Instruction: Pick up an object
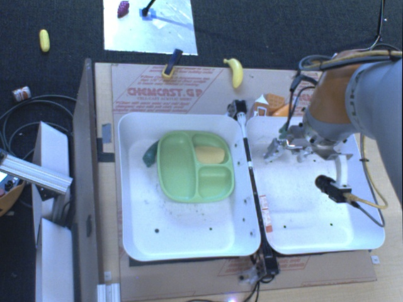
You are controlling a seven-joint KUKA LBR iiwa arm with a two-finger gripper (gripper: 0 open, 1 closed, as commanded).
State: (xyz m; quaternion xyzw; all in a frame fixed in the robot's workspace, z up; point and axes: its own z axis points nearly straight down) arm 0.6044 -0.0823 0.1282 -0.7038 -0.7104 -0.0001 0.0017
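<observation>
My gripper (pixel 286 151) hangs low over the upper left part of the right bin (pixel 315 231), with the grey arm and its orange band reaching in from the right. Its silver fingers (pixel 272 151) stand spread open, and only bare white bin floor shows between them. In the left bin (pixel 135 231) lies a green divided plate (pixel 189 181) with a yellow piece (pixel 210 153) in its upper right compartment. A dark teal object (pixel 150 153) rests against the plate's left rim. An orange object (pixel 276 103) and a small white item (pixel 261 101) sit at the right bin's far edge.
A banana (pixel 236 73) and a blue and yellow tool (pixel 170 65) lie on the cardboard behind the bins. A black rod (pixel 247 156) runs along the divide between the bins. A black connector with a cable (pixel 332 189) hangs from the arm over the right bin.
</observation>
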